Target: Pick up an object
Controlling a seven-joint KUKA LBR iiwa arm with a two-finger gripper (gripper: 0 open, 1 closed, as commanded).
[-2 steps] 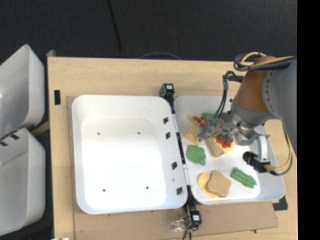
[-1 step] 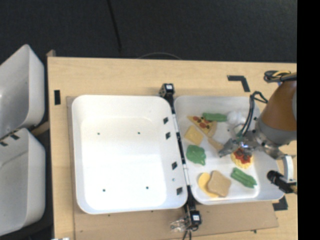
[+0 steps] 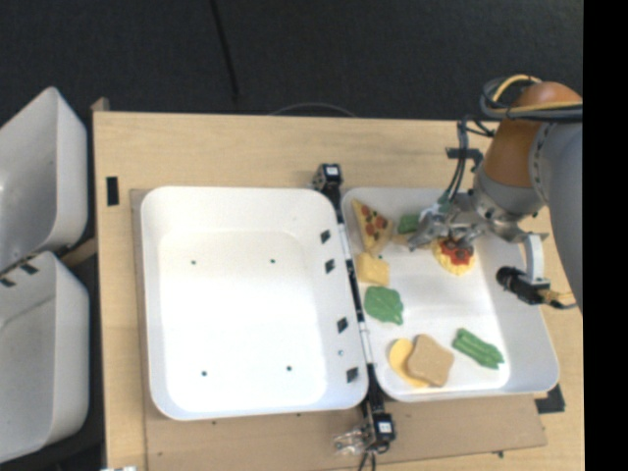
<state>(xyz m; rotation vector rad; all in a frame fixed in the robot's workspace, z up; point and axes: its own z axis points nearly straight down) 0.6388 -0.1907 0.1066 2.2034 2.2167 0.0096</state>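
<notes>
My gripper [image 3: 446,230] hangs low over the back of the right bin [image 3: 535,356], its fingers spread open with nothing between them. Just in front of it lies a red and yellow toy food piece [image 3: 457,256], partly under the fingertips. A small green piece [image 3: 407,224] sits to the gripper's left. Further left a pizza slice [image 3: 371,224] lies by the bin's wall. A yellow cheese square [image 3: 372,269], a green leafy piece [image 3: 384,305], a bread slice [image 3: 430,360] on a yellow disc and a green bean pod [image 3: 478,348] lie nearer the front.
The left bin [image 3: 157,292] stands beside the right one, with black clips along the shared wall [image 3: 349,292]. The grey arm with its orange band [image 3: 515,155] comes in from the right. A black fitting with a cable [image 3: 520,283] hangs over the right bin's edge.
</notes>
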